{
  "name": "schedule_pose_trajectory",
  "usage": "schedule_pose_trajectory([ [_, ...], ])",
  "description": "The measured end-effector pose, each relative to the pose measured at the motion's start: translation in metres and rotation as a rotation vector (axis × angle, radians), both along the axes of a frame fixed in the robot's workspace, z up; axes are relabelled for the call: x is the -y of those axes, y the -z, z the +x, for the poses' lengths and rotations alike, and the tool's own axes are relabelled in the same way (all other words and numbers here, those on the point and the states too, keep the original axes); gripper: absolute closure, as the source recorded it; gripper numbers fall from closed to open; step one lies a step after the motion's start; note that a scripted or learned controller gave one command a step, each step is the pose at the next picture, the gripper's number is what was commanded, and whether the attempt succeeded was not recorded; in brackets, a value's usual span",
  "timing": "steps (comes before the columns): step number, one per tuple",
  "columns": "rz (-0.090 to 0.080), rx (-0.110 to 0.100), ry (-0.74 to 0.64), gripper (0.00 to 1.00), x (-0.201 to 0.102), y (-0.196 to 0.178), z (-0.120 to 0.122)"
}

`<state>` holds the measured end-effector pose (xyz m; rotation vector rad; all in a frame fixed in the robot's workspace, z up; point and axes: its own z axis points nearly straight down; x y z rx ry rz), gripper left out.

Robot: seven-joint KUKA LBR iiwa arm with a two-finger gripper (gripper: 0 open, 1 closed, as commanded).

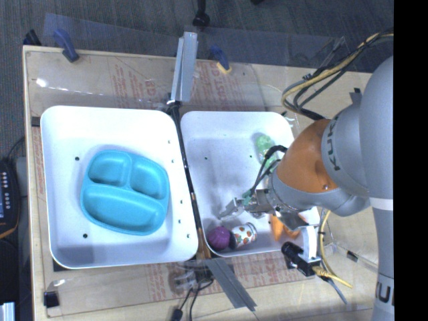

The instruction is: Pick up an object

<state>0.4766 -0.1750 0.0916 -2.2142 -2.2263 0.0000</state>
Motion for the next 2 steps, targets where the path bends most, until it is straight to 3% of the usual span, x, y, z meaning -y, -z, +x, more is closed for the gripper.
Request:
schedule_pose_trajectory([
  [1, 0.001, -0.004, -0.004, 0.00, -0.036, 0.001, -0.001],
  [2, 0.001, -0.003, -0.002, 0.00, -0.036, 0.001, 0.051],
])
